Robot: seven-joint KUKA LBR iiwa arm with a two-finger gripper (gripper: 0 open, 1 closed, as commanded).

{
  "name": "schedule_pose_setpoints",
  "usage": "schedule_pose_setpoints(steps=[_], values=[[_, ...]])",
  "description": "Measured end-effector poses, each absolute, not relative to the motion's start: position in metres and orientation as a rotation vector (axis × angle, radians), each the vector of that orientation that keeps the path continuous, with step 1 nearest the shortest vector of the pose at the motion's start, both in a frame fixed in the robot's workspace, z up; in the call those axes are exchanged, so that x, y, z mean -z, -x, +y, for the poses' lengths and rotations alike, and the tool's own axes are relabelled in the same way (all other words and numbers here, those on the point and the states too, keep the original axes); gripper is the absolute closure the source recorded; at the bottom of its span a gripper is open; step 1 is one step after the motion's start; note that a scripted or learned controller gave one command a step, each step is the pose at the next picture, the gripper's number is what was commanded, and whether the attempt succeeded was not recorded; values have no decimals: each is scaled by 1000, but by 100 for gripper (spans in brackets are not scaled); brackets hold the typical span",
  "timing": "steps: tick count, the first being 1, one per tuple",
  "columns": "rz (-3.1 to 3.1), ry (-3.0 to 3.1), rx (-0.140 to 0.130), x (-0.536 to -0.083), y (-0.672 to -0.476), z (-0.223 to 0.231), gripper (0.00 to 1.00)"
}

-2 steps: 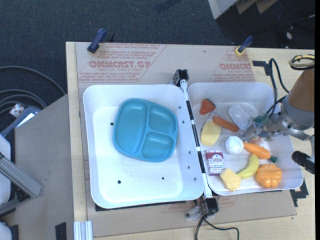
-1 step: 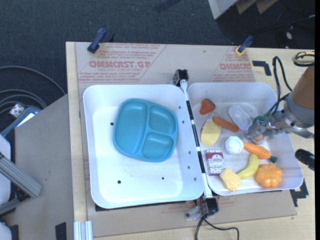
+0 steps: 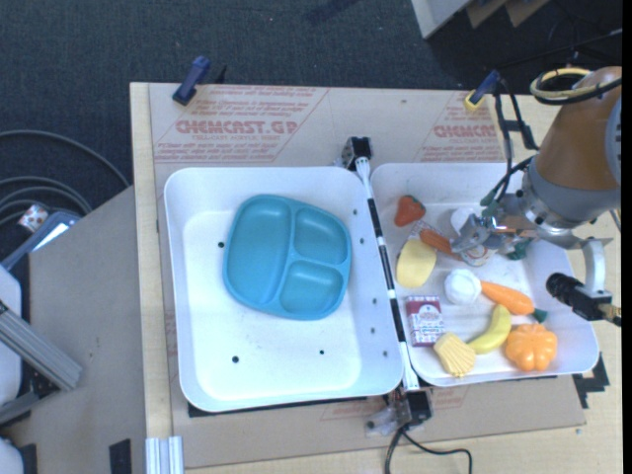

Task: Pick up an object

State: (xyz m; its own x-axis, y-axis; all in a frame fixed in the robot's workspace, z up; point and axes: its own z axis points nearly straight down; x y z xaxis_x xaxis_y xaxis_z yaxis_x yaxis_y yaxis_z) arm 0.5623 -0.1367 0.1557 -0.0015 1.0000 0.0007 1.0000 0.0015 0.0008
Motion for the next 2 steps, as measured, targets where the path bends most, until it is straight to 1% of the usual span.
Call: schedule_pose_setpoints(steps=[1,2], values=[[2222,-2224,1,-216,-497,-136,100],[2225,-2223,2,-210,-479,-69,100]])
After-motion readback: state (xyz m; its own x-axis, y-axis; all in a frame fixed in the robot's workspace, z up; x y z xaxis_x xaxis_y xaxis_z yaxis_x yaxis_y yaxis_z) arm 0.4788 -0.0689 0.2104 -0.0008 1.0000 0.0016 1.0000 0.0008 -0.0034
